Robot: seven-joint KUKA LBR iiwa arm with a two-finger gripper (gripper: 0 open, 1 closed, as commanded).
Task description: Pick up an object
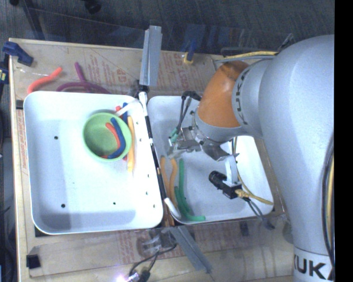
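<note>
Wooden surface (pixel 94 60) carries two shallow white bins side by side: left bin (pixel 53 204), right bin (pixel 256 184). Orange strip (pixel 44 80) and purple hose (pixel 82 86) lie on surface behind left bin.

The grey arm (pixel 294 116) reaches in from the right, its orange band (pixel 220 101) bent downward, with the gripper (pixel 177 145) pointing left and low.
</note>
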